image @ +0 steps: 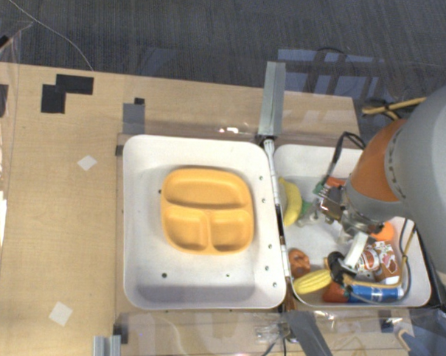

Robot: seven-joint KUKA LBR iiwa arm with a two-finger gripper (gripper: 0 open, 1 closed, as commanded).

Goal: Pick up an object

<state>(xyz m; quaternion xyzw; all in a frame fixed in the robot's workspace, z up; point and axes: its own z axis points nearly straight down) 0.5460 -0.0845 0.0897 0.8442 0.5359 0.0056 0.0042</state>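
My gripper (347,234) is down in the right bin (312,159), under the grey arm and its orange band. It hangs over a cluster of small objects near the bin's front. Close to it lie a brown and white packet (379,260), an orange ball (384,231) and a yellow corn cob (312,281). A blue tube (376,294) and a small red piece (335,293) rest against the front wall. A yellow-green banana (290,201) lies along the bin's left wall, and a brown-red lump (299,261) sits below it. Nothing shows between the fingers.
The left bin (139,229) holds an orange divided tray (207,210) in its middle. A metal rail (275,205) separates the two bins. The arm's bulk covers the right bin's far right side.
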